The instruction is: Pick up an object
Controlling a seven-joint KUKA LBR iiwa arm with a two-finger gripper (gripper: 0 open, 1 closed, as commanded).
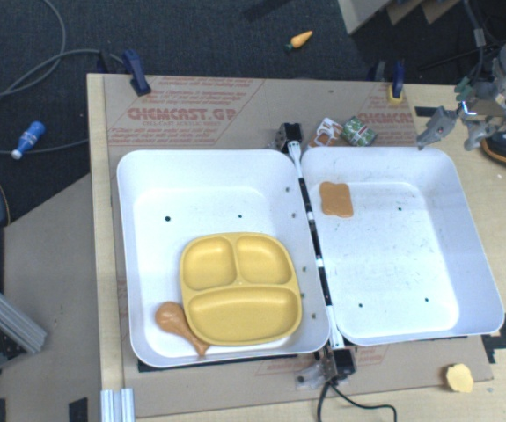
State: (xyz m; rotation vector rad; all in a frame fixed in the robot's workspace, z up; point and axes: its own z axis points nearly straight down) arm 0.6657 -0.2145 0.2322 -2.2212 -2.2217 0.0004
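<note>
Nothing has been picked up yet, judging by how things lie. The gripper hangs above the bench just past the far right corner of the right bin, outside its rim, with its two fingers spread apart and nothing between them.

The nearest thing to take is the toast, a flat tan slice lying in the right bin down and to the left of the gripper, near the bin's left wall and well apart from the fingers. Farther off in the same direction, in the left bin, sits a yellow plate with three compartments (all of them bare), and a drumstick lies touching or just beside the plate's near left corner. A small wrapper lies on the bench to the gripper's left, outside both bins.

So the whole job is left: bring the gripper over a bin, lower onto a chosen object, close, and lift. The toast looks the shortest reach, though its flatness may make it hard to pinch.
</note>
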